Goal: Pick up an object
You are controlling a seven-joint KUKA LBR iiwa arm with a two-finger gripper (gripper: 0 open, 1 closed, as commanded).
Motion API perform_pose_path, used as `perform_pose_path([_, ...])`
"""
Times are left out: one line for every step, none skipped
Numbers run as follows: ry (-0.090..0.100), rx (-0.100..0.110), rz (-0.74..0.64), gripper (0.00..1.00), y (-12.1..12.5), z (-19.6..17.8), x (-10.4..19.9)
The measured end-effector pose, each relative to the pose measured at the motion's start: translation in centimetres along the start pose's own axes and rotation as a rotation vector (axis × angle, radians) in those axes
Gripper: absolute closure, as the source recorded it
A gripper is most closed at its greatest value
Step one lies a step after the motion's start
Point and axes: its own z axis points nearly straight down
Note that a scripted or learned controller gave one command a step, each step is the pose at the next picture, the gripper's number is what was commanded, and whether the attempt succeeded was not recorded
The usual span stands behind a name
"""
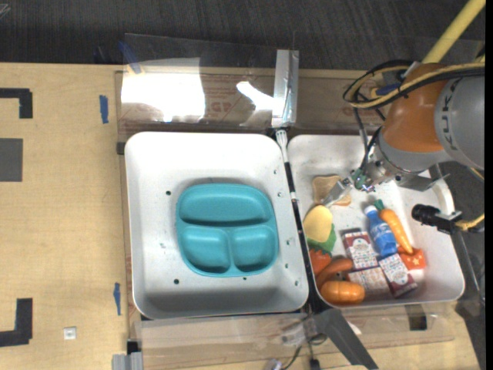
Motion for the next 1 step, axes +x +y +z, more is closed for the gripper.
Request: perform_pose_path([-0.006,-0.008,0.003,1.00,0.20,-1.22,-0.23])
